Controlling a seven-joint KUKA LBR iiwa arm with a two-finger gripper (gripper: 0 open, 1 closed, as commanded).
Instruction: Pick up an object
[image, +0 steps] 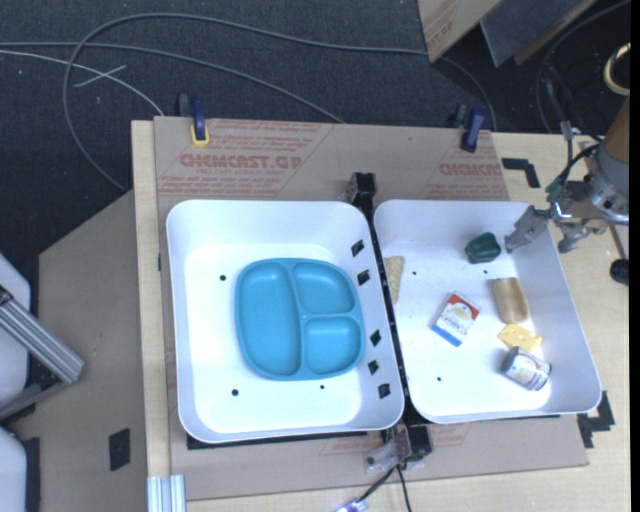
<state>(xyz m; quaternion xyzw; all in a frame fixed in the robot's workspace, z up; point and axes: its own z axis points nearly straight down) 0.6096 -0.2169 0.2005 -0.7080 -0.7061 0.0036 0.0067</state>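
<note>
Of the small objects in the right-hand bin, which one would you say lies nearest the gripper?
The dark green object, at the bin's far right corner, lies just left of the gripper; the others sit farther down the bin.

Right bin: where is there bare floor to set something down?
Bare floor: the right bin near the front-left corner, left of the can, and the back-left area above the small carton. Crowded: the right side, where green object, bread roll and can line up.

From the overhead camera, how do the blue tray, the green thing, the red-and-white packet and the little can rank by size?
1. Blue tray, by far.
2. Packet.
3. Can and green thing look about alike; I would not rank them.
</note>
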